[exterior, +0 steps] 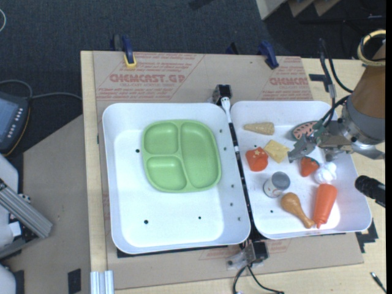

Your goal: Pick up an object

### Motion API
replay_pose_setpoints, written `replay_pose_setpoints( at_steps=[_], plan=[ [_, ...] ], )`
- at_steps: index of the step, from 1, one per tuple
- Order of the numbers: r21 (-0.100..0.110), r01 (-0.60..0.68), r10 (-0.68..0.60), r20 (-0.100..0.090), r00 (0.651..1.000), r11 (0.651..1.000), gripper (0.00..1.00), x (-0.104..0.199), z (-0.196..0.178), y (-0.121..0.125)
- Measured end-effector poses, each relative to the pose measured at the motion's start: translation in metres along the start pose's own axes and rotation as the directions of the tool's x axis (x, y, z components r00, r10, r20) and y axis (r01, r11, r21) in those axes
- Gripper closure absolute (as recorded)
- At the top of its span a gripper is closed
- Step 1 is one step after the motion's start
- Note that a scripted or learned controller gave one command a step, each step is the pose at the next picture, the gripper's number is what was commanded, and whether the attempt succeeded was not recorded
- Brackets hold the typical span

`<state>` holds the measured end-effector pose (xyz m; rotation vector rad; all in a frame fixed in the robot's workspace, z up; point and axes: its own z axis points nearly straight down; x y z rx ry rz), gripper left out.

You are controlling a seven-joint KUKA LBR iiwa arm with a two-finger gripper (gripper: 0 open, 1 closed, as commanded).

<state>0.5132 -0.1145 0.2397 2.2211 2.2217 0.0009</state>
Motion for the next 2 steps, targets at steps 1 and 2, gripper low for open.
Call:
replay_pose_setpoints(
  at_steps=[1,2],
  plan=[
    [0.006,-0.001,0.001,-0.002,1.0,1.0,0.0,0.002,0.043,-0.004],
    [-0.001,-0.002,0.002,-0.002,1.0,1.0,0.0,-0.001,0.103,0.001]
  ],
)
